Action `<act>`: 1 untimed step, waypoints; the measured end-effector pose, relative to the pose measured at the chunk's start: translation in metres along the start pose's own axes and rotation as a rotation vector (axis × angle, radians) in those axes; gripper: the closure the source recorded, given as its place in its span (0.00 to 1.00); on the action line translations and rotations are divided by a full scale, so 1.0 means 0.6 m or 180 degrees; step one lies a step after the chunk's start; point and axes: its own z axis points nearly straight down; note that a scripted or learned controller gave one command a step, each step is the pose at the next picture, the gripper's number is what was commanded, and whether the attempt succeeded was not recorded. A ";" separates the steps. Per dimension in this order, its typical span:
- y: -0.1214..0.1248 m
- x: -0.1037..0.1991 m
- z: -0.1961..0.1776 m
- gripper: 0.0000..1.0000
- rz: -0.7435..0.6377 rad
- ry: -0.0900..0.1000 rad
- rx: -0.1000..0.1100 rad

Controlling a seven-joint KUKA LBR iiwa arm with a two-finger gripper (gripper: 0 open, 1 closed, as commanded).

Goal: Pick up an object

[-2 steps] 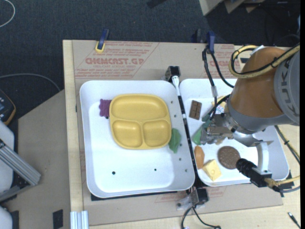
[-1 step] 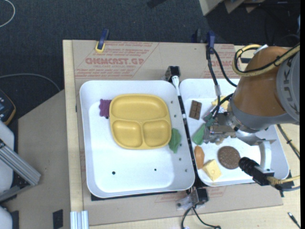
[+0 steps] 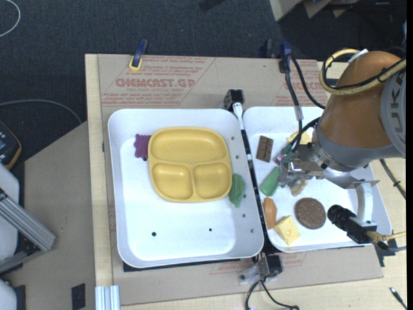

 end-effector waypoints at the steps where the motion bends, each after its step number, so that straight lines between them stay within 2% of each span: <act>1: 0.001 0.001 0.029 1.00 0.0005 0.0004 0.0014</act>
